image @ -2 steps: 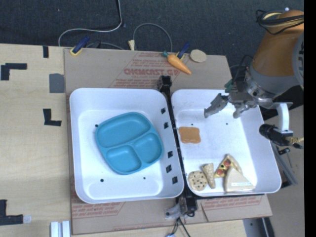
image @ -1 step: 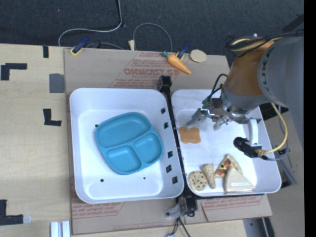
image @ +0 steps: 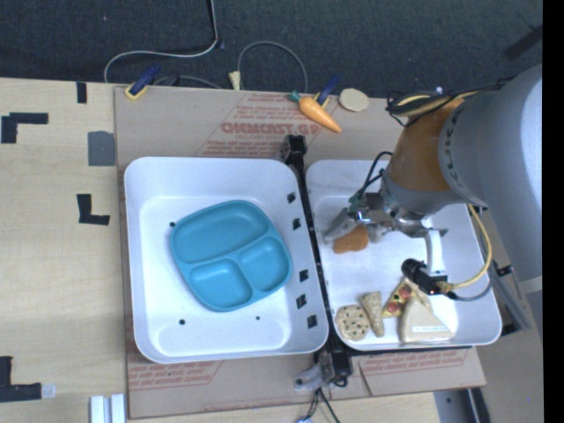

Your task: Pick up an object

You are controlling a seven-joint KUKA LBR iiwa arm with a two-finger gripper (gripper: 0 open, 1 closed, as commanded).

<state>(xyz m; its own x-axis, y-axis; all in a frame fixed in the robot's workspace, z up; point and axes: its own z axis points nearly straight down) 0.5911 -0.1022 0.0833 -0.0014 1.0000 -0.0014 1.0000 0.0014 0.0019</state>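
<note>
- Near edge, right bin (image: 458,329): 4 food pieces bunched along the front wall. A round speckled cookie (image: 352,322) sits furthest left, a pale wedge (image: 373,312) leans just beside it, then a pizza slice (image: 399,299), then a cream sandwich-like triangle (image: 426,320) touching the slice.
- Near edge, left bin (image: 145,236): holds a blue divided plate (image: 230,253) with 3 compartments, lying flat, slightly turned.
- Mid right bin: an orange-brown food piece (image: 352,241) lies on the bin floor, apart from the front cluster.
- The gripper (image: 351,225) is low over that brown piece, fingers pointing left toward the divider between the 2 bins. 1 grey finger (image: 337,227) shows just left of the piece; the piece seems to touch or sit right under the tips. Too crowded to say whether the fingers are spread or closed, or whether the piece is between them.
- Behind it: orange wrist band (image: 423,152) and the bulky grey arm (image: 507,148) come in from the right; a yellow cable (image: 480,254) loops down beside the wrist.
- Far side, on the cardboard (image: 256,126) beyond the bins: a toy carrot (image: 319,114) and a pale round disc (image: 354,100), near each other, not touching.
</note>
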